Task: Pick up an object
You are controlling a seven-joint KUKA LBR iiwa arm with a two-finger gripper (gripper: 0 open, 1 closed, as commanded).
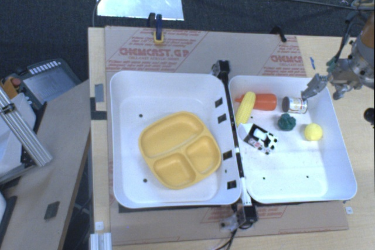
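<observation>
The arm reached in from the right of the camera view, and its claw [312,88] hung over the upper right part of the right bin [337,181]. One grey finger slanted down and to the left toward the bin floor. Whether the claw stood apart or together could not be told from this angle, and nothing was seen clamped in it.

The nearest thing was a small can [295,105], lying on its side just below and to the left of the claw, close enough that the fingertip seemed almost to touch it. Its long axis ran roughly left to right across the bin. It looked like the likeliest target, so the coming move would probably be a short drop down and left, with the fingers set across the can's short width, not along its length.

Other candidates lay further off in the same bin: a green lump [286,122] just below the can, a yellow ball [313,132] to the lower right, an orange piece [262,101] and a corn cob [245,107] to the left, and a black-and-white toy [259,139] nearer the divider. The left bin [126,88] held a yellow divided tray [179,149], well apart from the claw. Both bins rested on the surface [246,47].
</observation>
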